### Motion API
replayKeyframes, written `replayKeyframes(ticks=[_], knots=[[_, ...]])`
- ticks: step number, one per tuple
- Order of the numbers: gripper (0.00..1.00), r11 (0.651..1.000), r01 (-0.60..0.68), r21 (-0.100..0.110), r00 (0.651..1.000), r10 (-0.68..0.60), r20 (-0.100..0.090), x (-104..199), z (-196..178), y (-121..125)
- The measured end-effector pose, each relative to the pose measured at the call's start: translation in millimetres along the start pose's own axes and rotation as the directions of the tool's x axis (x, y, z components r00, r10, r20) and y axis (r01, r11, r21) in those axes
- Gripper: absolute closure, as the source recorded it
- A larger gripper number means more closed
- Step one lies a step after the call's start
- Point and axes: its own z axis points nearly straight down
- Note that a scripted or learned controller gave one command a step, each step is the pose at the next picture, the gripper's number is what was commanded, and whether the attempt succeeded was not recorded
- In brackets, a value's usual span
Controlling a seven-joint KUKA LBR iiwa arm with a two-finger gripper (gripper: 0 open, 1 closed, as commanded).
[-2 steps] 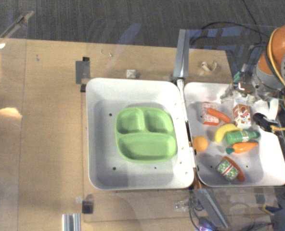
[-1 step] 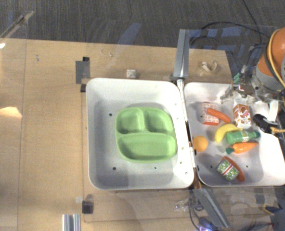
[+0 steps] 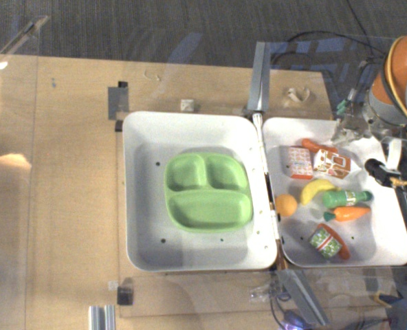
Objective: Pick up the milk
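We start at the lower part of the frame, where the right bin [image 3: 396, 253] holds a small green-and-red packet [image 3: 328, 243], a carrot [image 3: 348, 213], a green bottle [image 3: 346, 198], a banana [image 3: 315, 190] and an orange [image 3: 286, 205]. Above these, in the bin's upper part, lies the milk [image 3: 331, 162], a red-and-white carton beside a red patterned box [image 3: 299, 162]. It rests on the bin floor, so we judge the pick not yet made. Further up at the right edge, the hand [image 3: 351, 126] hangs just above the carton; we cannot tell its opening.
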Motion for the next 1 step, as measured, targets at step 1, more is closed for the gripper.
replayKeyframes(ticks=[1], knots=[[0.0,1.0,0.0,0.0,1.0,0.0,0.0,0.0,0.1,-0.1]])
